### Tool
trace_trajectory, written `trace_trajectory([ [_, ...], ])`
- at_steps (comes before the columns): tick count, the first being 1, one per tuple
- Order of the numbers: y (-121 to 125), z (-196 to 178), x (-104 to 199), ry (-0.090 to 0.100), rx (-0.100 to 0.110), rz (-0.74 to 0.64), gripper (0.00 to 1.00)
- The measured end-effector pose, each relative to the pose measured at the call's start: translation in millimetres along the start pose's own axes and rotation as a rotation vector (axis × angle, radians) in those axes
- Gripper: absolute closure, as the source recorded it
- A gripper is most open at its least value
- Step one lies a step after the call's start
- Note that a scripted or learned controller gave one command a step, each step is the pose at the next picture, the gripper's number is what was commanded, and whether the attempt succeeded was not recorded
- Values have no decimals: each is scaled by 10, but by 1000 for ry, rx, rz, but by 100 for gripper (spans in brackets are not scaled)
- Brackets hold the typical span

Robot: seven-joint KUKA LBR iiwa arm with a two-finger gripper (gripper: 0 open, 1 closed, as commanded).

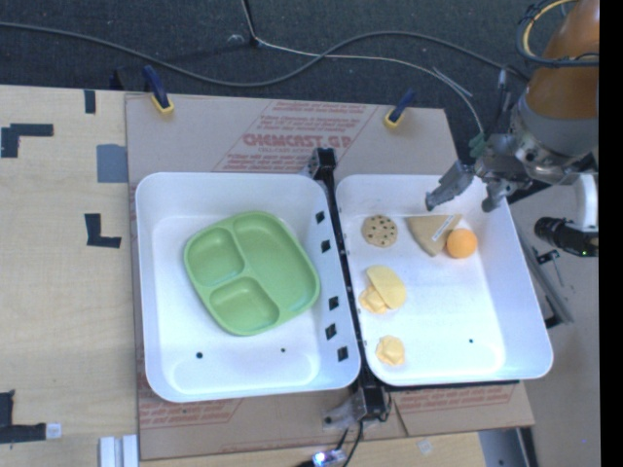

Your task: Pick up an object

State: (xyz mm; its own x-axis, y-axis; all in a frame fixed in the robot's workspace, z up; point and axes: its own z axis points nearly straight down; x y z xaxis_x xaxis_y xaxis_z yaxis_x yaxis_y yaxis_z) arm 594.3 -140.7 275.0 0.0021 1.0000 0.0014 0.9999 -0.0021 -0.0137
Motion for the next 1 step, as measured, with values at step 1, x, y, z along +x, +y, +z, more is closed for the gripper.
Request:
trace_trajectory([
  [1,18,-75,5,-2,-12,-3,0],
])
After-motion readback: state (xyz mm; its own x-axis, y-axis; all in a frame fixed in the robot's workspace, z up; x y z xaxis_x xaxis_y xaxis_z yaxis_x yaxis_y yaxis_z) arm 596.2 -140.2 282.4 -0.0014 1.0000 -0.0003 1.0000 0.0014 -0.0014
